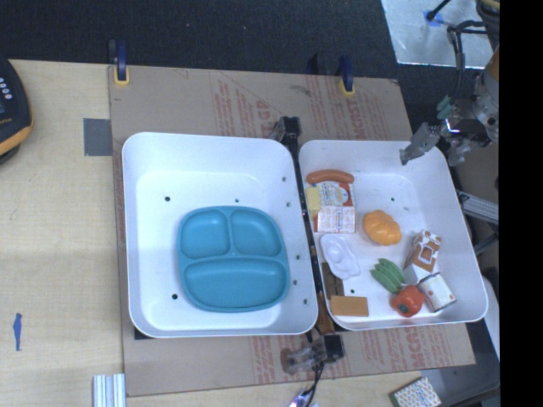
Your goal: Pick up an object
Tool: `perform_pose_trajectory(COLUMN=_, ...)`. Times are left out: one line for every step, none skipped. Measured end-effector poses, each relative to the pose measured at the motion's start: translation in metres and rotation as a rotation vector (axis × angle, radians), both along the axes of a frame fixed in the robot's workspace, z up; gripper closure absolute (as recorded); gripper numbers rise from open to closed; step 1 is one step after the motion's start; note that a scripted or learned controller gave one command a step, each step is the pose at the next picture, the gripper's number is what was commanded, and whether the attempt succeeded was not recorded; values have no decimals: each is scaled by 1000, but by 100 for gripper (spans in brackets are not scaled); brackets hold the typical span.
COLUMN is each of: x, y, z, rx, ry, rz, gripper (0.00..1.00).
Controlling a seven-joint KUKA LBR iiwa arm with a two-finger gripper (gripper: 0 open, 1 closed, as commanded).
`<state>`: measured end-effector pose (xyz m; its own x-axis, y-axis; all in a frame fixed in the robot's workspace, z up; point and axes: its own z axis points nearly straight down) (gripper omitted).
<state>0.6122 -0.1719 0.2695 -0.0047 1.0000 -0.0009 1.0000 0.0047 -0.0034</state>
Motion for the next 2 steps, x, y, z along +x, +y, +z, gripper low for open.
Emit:
perform_pose_trajectory(x=-52, y=25, z=-186, rx=3, ry=12, rz=1, gripper=0)
perform_pose_trajectory(x=-48, y=22, z=-167, rx=-2, ry=-2, rz=3, gripper=100)
